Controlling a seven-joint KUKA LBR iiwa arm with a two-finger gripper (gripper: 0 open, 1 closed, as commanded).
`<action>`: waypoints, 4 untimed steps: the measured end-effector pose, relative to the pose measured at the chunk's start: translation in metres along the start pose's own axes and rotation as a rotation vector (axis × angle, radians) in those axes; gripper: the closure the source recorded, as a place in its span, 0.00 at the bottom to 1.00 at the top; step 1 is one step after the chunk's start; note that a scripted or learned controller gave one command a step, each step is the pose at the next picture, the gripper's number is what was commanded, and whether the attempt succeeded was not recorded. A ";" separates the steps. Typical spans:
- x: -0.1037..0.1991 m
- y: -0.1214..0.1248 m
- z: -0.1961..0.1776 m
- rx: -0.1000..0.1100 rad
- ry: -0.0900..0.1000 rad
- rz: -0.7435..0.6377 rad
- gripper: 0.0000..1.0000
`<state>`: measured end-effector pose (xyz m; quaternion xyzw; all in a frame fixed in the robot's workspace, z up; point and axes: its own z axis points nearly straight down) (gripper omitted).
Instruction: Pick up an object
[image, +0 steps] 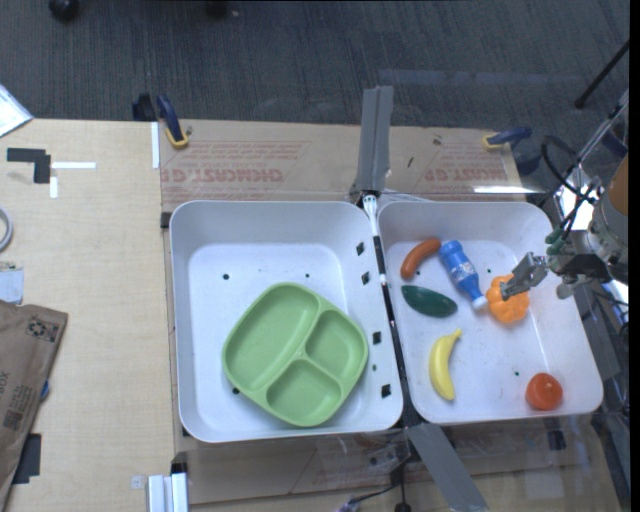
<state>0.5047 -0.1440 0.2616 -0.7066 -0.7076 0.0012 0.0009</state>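
Grey two-finger gripper (517, 284) sits low over the right white bin (560, 345), near its right edge, fingers narrow and closed around the top of a small orange pepper-like toy (509, 306). Blue plastic bottle (461, 269) lies just left of it, touching an orange-red sausage shape (420, 257). Dark green oval (430, 301), yellow banana (444, 363) mid-bin, red tomato (544, 391) at the near right corner. Left white bin (200, 300) carries a light green divided plate (295, 353).

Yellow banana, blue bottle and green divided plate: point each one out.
Yellow plastic banana (444, 364): camera view, middle of its curve.
Blue plastic bottle (460, 268): camera view, on its body.
Green divided plate (262, 322): camera view, its largest compartment.
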 end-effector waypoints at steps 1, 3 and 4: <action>0.014 0.063 0.090 0.000 0.001 0.156 0.00; -0.004 0.110 0.161 -0.001 -0.001 0.270 1.00; 0.081 0.148 0.052 -0.001 -0.001 0.326 1.00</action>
